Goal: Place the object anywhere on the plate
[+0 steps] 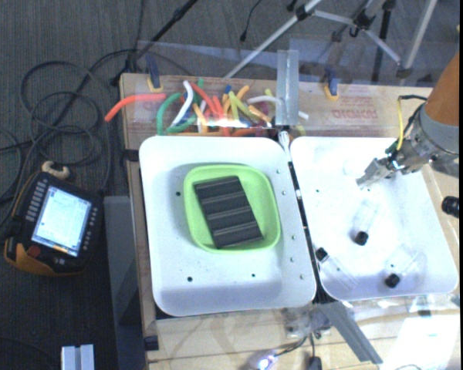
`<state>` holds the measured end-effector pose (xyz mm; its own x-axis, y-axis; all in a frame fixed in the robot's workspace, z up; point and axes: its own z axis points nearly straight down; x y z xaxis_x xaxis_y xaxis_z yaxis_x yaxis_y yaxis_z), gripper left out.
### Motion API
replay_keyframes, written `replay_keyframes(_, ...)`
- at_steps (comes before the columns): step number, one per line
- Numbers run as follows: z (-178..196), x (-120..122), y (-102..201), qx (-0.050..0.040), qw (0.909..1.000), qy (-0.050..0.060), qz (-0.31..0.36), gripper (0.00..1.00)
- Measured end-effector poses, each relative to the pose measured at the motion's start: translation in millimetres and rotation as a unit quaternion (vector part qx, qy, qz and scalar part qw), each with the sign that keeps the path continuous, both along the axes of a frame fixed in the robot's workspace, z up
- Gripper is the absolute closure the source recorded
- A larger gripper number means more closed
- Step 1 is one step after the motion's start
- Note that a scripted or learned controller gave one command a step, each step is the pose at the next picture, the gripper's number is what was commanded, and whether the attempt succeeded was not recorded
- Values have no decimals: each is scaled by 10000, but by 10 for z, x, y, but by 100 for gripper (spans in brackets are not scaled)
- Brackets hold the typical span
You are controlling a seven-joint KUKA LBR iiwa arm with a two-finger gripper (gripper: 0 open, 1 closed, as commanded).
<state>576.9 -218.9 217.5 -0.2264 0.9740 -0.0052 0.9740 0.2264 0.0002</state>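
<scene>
One dark ridged block on green plate, left bin, well apart from claw, claw state unclear

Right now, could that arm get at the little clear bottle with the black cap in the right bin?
Probably yes. The gripper hangs over the right bin, just above the bottle, which lies alone with nothing covering it.

Bench bearing two white bins

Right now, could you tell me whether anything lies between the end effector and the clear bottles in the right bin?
Nothing visible does. The end effector hangs over bare bin floor, and the nearest clear bottle lies just below it in this view.
</scene>
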Motion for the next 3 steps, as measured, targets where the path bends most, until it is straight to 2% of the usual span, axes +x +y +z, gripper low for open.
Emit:
replay_keyframes(1,-1089,-513,728,-15,9955,-17,947,100)
replay_keyframes(2,-1041,-504,571,-143,9961,-86,865,0)
replay_keyframes(3,-380,-923,143,12,9954,4,963,0)
